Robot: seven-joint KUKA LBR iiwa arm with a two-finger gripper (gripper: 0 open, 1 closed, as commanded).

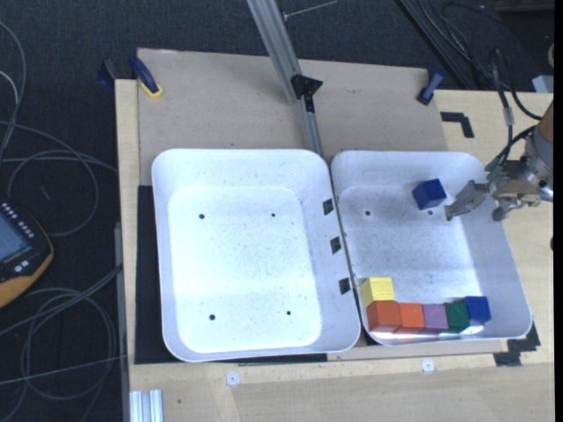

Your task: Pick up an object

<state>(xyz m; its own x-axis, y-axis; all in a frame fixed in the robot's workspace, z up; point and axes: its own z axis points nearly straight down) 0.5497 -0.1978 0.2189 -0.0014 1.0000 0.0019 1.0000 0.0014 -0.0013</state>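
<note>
At nine o'clock, off the bench, a yellow-edged handheld pendant (18, 249) lies on the dark floor among loose grey cables (53, 174); the bench (220, 95) itself is pale board, with a blue clamp (145, 76) at its eleven o'clock corner and another blue clamp (431, 84) toward one o'clock. A grey metal strut (280, 47) slants down from twelve o'clock and ends at the seam between the two bins.

The left bin (167, 262) sits just left of centre, a shallow white tray with a few dark dots on its floor; the right bin (501, 271) touches it along the middle seam, where small black clips (334, 244) stand.

In the right bin a blue cube (428, 192) rests alone near the upper part of the floor, at about two o'clock from the frame's centre. Along the bin's near wall, toward five o'clock, a row of blocks lies pressed together — a yellow block (380, 288) on top of a red-orange block (383, 315), then an orange block (410, 316), a purple block (435, 316), a green block (456, 314) and a small blue block (478, 308).

At three o'clock the gripper (480, 203) reaches in over the right bin's right rim; its fingers stand spread apart with nothing between them — the left finger's tip is just beside the blue cube, apart from it.
</note>
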